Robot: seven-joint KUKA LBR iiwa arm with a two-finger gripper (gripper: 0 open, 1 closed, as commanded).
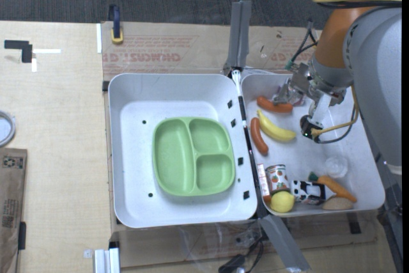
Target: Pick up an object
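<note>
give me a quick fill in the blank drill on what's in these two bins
1. The green tray has ____ compartments.
2. The banana lies in the ____ bin.
3. The lemon sits near the right bin's ____ edge in the camera view.
4. The gripper hangs over the ____ bin.

Missing words: three; right; bottom; right

Left shallow white bin (128, 156): centre taken by green divided plastic tray (193, 155), margins open. Right white bin (370, 156): food items crowded along left and near edges, middle open.
</note>
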